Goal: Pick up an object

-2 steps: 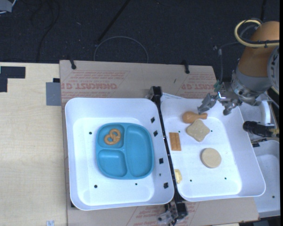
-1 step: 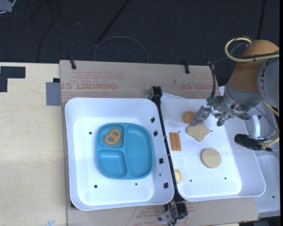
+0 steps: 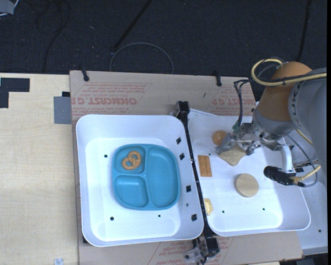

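My gripper hangs low in the right bin, near its back, with its fingers spread open. A tan wedge-shaped piece lies just under and in front of the fingertips, and nothing is clamped between them. A small brown round piece sits just left of the gripper. A pale round disc lies on the bin floor in front of the gripper. An orange-brown rectangular bar rests near the bin's left wall.
A small yellow piece lies at the right bin's front left. The left bin holds a blue divided plate with a pretzel in its back-left compartment. A black divider separates the bins.
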Available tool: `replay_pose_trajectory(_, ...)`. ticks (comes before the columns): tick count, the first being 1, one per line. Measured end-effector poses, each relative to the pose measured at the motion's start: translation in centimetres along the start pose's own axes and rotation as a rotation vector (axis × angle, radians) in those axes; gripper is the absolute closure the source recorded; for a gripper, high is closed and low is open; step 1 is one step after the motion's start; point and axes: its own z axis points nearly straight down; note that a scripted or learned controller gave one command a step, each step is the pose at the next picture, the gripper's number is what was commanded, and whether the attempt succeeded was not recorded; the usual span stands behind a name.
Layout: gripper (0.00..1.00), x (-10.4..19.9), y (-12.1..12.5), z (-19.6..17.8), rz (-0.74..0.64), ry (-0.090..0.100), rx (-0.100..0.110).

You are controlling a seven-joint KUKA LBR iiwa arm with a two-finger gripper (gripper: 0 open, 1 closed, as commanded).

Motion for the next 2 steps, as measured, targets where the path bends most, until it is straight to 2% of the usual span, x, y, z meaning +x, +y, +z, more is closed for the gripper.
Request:
replay_pose_trajectory(1,1.0,-0.2,0.1,-1.4,0.001,-0.003,-0.003)
replay_pose_trajectory(2,1.0,0.1,0.1,-7.8,-0.001,-0.001,-0.005)
